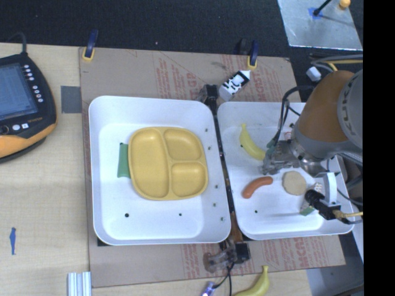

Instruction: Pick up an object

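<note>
Nearest the camera, a second banana (258,283) lies on the cardboard below the bins, beside a clamp (225,258). Above it, the left bin (111,221) bears a yellow divided plate (166,163) with a green thing (123,160) tucked under its left edge. A tablet controller (21,103) rests on the bench at far left. Within the right bin (271,227) lie a banana (250,143), a sausage (257,186) and a pale round cookie (295,182). Just above the sausage and beside the cookie, the gripper (276,161) is low over the bin floor; it seems to touch nothing, and whether it is parted or closed I cannot tell.
</note>
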